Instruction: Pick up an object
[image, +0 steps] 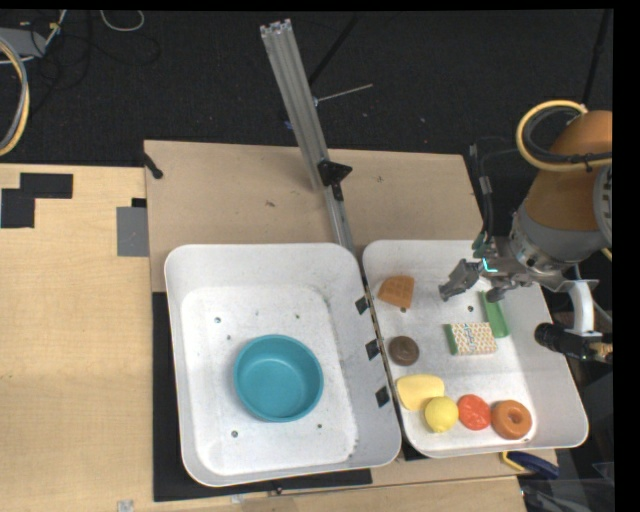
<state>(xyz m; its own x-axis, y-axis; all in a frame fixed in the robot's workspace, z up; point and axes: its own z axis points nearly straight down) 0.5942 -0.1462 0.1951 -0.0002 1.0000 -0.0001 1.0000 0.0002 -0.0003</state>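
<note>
Nothing is lifted yet: the end effector (478, 282), fingers apart and holding nothing, hovers in the right bin (560, 435) above the patterned sponge (471, 338).

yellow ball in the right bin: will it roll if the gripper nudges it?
Probably. The yellow ball looks round and smooth, so it may roll or slip. The banana-like piece and tomato flanking it could limit travel.
</note>
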